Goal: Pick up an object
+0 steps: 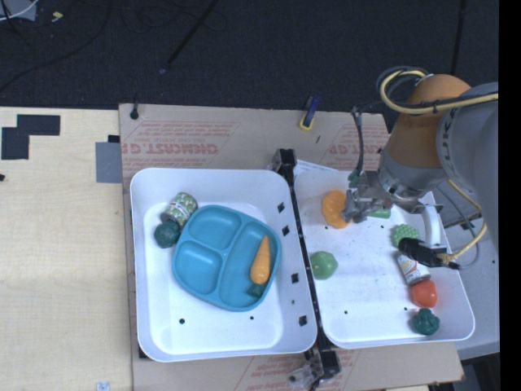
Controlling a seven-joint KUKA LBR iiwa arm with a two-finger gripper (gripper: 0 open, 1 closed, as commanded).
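The gripper (pixel 356 208) hangs low in the right bin (pixel 456 332), its tip just beside the right edge of an orange round object (pixel 333 208); from this slanted view I cannot tell how it is set or whether it has any hold on that object. My judgement is that the orange piece is the likeliest target, lying at the far left of the right bin, close to the divider (pixel 297 243). The risk I see is a glancing contact: a rounded thing met off-centre may roll toward the divider instead of being caught. Near it, a green ball (pixel 323 264) lies apart toward the near side, and further right a green bumpy piece (pixel 404 235), a small bottle (pixel 413 267), a red ball (pixel 423 294) and a dark green piece (pixel 425 322) crowd the arm's side. In the left bin (pixel 163 332) a blue divided plate (pixel 220 255) carries a carrot (pixel 260 259), well out of the way.
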